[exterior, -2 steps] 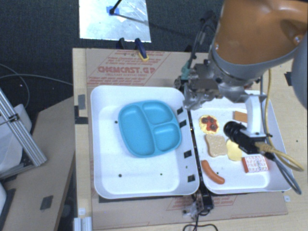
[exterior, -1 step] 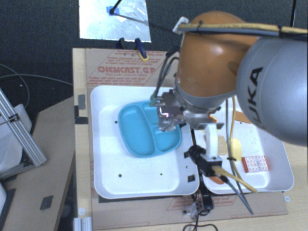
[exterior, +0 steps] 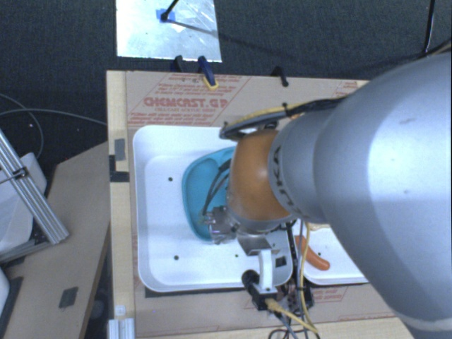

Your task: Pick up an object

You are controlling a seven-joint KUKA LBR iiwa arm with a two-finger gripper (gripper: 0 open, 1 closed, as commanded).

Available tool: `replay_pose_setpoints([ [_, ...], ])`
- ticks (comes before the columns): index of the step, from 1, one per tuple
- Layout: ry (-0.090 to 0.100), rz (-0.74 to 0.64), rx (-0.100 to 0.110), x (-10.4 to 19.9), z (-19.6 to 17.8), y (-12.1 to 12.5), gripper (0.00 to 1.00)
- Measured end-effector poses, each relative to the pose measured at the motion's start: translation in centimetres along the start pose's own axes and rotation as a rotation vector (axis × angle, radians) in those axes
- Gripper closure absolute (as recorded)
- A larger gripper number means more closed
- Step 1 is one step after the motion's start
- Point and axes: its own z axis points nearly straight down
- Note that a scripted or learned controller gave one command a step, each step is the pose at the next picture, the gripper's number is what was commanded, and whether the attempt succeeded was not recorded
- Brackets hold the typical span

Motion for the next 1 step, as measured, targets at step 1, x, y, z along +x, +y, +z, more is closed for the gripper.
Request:
replay_pose_setpoints([
  [1, 0.006, -0.001, -0.012, -3.09, 1.24, 10.09, 1.0],
])
